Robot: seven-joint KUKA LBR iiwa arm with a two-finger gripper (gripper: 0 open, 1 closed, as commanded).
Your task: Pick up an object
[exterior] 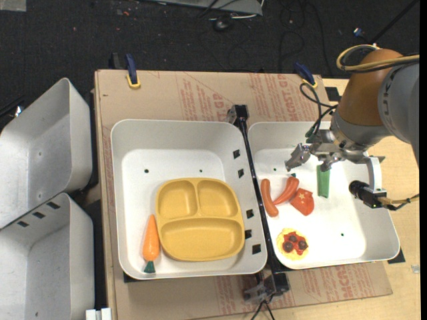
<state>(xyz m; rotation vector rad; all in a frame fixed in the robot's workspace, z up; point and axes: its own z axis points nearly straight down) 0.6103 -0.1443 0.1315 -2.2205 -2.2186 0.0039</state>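
Cardboard with red printed letters covers the bench, and two blue clamps hold it at the far edge. On it stand two shallow white bins, touching along a black divider strip. Around the bench the floor is dark, with cables and a grey metal bar at the far side; on the left of the view there are two more white tubs, tilted, off the bench.

The left bin holds a yellow plate with three compartments, and just beside its near-left edge lies a toy carrot with the green end toward the camera.

The right bin holds the small things. Two toy sausages lie near the divider — one orange, one redder, forming a V. Just beside them is a red piece like a strawberry or pepper, touching the redder sausage. Nearer to the camera is a small yellow disc with dark red berries on it.

The grey arm with its orange band reaches in from the right, and the gripper hangs over the far part of the right bin. A green stick-shaped object is directly under it, upright or nearly so. I cannot tell if the fingers are closed on it or how far they stand apart — the metal parts there are too small and mixed to read.
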